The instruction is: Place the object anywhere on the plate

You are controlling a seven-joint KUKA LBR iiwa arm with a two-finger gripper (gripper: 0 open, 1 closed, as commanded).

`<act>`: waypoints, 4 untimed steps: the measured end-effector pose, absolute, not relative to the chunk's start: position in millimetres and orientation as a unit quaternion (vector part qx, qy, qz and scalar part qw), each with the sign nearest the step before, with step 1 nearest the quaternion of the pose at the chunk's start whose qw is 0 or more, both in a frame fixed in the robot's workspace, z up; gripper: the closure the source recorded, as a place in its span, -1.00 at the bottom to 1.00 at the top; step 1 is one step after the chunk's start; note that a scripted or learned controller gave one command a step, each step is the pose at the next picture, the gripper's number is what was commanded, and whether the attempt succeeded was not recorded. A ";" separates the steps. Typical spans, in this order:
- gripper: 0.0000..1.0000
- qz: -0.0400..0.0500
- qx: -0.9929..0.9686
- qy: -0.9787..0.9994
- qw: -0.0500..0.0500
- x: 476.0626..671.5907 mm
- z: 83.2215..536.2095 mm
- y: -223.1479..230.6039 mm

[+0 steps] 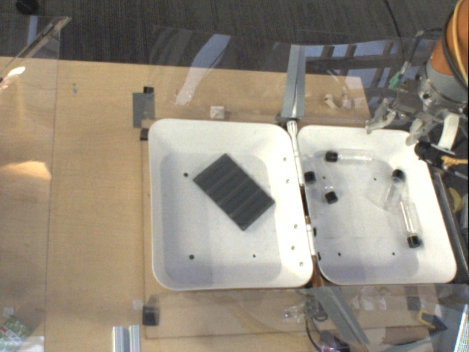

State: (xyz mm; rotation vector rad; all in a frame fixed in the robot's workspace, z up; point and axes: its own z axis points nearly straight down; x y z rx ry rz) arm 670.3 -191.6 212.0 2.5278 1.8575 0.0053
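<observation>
A dark grey ribbed plate (234,191) lies at an angle in the middle of the left bin (165,218). The right bin (366,259) holds several clear tubes with black caps: one (350,155) near its far wall, one (389,189) right of centre and one (408,222) by the right wall. Two small black caps (309,176) (331,196) lie loose on the bin's left side. My gripper (399,124) hangs over the right bin's far right corner, above the rim and apart from the tubes. It is open, with nothing between its fingers.
A metal divider bar (294,86) runs back from the seam between the bins. Small black brackets (148,92) (150,315) stand at the left bin's outer corners. Cables and frame parts (443,156) crowd the right edge beside the arm.
</observation>
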 end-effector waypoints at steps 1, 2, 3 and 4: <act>1.00 0.003 0.804 0.595 0.004 672.0 223.4 -190.0; -1.00 0.003 0.803 0.595 0.004 672.0 223.3 -189.8; 1.00 0.004 0.802 0.598 0.006 673.5 234.7 -188.7; 1.00 0.001 0.729 0.685 0.001 629.8 206.0 -186.8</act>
